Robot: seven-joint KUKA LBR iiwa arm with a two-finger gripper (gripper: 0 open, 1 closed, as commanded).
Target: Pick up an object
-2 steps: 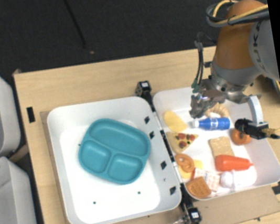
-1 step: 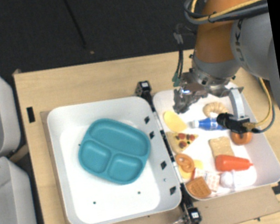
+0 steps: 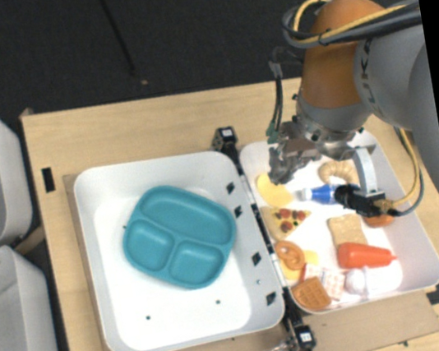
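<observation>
While the gripper [image 3: 283, 170] hangs low over the right bin [image 3: 422, 249], just above the yellow toy [image 3: 272, 193], can't tell its grip; toys sit below it.

Hand [image 3: 282, 167] low over right bin's [image 3: 415, 250] toys, perhaps touching.

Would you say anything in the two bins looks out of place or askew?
The teal divided plate sits rotated at an angle to the left bin's walls. The toy food in the right bin is jumbled, with the waffle crowded against its front-left corner. Nothing looks spilled or damaged.
</observation>
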